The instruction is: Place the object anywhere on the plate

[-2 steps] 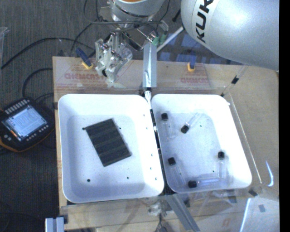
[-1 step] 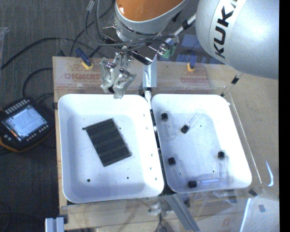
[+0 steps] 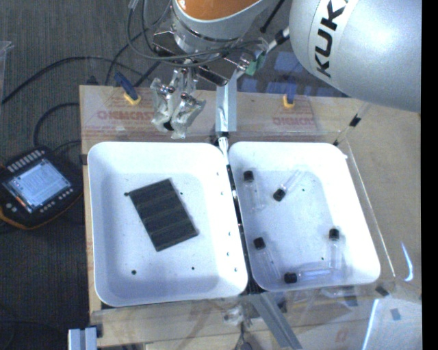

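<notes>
The tool (image 3: 177, 116) hangs above the far rim of the left bin (image 3: 102, 205), over the strip of surface (image 3: 116, 113) behind it. Its pale, translucent fingers (image 3: 164, 109) point down toward the near side, and the view is too cluttered there to tell whether they stand apart or together; nothing can be made out between them. Above the tool sits the wrist with its orange band (image 3: 212, 8), trailing dark cables, and the grey arm (image 3: 363, 48) fills the far right corner.

Directly below the tool, toward the near side, the left bin holds a dark, ribbed rectangular plate (image 3: 163, 214), lying flat at a slant on the white floor, well apart from the tool.

Below and to the right of the tool, the right bin (image 3: 356, 205) holds several clear vials with black caps, all lying apart from one another. One vial (image 3: 287, 186) lies tilted nearest the bin's middle; another (image 3: 251, 188) rests along the wall beside the shared rim. A third (image 3: 263, 253) lies further toward the near side, a fourth (image 3: 311, 275) lies along the near wall, and a fifth (image 3: 335, 247) sits by the right wall.

Far to the left of the tool, off the surface, a handheld control pendant (image 3: 34, 188) with a lit screen rests on the dark floor. A blue-and-yellow clamp (image 3: 128, 89) grips the surface just left of the tool.
</notes>
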You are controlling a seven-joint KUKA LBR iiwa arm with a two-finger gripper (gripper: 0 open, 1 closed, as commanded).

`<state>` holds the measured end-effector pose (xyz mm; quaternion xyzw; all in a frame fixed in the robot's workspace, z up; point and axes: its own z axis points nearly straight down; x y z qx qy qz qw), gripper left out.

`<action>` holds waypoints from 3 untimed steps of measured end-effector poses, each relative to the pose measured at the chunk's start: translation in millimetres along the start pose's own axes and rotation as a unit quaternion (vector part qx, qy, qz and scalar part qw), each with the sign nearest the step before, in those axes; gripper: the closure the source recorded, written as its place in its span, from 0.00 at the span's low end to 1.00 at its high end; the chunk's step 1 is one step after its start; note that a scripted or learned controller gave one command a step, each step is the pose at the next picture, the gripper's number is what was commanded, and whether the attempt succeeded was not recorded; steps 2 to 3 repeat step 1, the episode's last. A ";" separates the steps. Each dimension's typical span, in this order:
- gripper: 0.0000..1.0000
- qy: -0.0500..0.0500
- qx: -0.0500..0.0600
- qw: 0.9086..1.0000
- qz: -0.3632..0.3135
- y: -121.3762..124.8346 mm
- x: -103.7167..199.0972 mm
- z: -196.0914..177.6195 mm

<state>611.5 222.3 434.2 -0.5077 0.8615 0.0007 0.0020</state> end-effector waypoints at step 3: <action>1.00 0.001 -0.001 0.994 -0.107 50.1 38.6 -0.4</action>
